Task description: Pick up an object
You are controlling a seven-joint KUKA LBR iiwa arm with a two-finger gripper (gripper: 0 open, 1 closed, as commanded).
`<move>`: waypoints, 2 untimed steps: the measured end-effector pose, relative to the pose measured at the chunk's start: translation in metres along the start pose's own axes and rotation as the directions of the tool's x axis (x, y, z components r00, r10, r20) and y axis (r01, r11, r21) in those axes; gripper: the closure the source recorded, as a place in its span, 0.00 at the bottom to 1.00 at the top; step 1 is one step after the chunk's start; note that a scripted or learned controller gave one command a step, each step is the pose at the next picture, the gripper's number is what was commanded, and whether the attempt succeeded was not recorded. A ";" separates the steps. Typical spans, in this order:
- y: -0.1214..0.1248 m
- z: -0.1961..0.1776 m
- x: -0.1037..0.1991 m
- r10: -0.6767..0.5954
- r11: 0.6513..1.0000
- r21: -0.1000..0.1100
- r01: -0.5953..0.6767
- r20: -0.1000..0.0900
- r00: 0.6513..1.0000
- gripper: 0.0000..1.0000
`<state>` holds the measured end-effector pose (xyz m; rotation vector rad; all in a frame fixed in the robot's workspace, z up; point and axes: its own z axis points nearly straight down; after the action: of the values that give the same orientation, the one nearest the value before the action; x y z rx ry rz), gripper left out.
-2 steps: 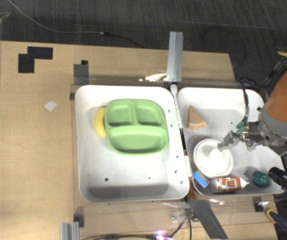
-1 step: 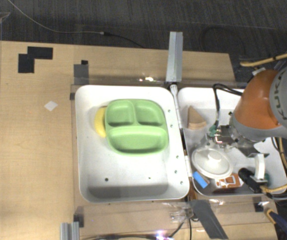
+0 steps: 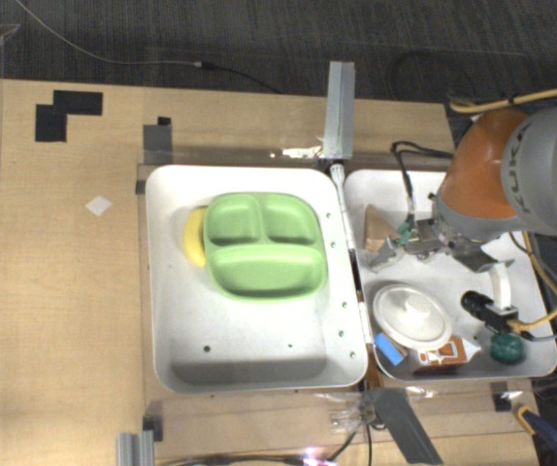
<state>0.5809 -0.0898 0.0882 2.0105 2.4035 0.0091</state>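
Down near the far left corner of the right-hand shallow white bin [image 3: 380, 190], the two-finger gripper [image 3: 402, 239] is hanging low over the bin floor. Whether it is open or closed cannot be told, since its tip is showing as a dark cluster of metal. Just beside it, toward the bin's left wall, a tan crumpled piece of card or paper [image 3: 376, 227] is lying in that same corner; whether the gripper is touching it cannot be told. Further out, toward the near edge of the same bin, a round white dish [image 3: 411, 315] is sitting on the floor, apart from the gripper. Along that near edge, a small blue block [image 3: 388, 349] is lying in the near left corner. An orange and white packet [image 3: 442, 355] is lying just beside it toward the right, and a dark green ball [image 3: 507, 348] is resting near the near right corner. Behind the gripper, the orange band [image 3: 482, 173] and the grey arm [image 3: 555, 168] are leaning in over the bin's right edge. Alongside, the left-hand shallow white bin [image 3: 240, 343] is carrying a light green plastic plate with three compartments [image 3: 262, 244], lying toward the far edge. A yellow rounded thing [image 3: 193, 239] is showing at the plate's left side, partly hidden by it. Both bins are standing on the pale wooden bench [image 3: 65, 289], where a grey metal post [image 3: 340, 105] is rising at their far edge, between them.
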 end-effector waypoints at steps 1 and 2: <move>0.000 0.000 0.000 0.000 1.000 0.000 0.000 0.000 1.000 0.00; -0.012 -0.037 -0.008 0.013 1.000 0.004 -0.013 -0.001 1.000 0.00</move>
<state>0.5699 -0.0999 0.1249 2.0291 2.3930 0.0056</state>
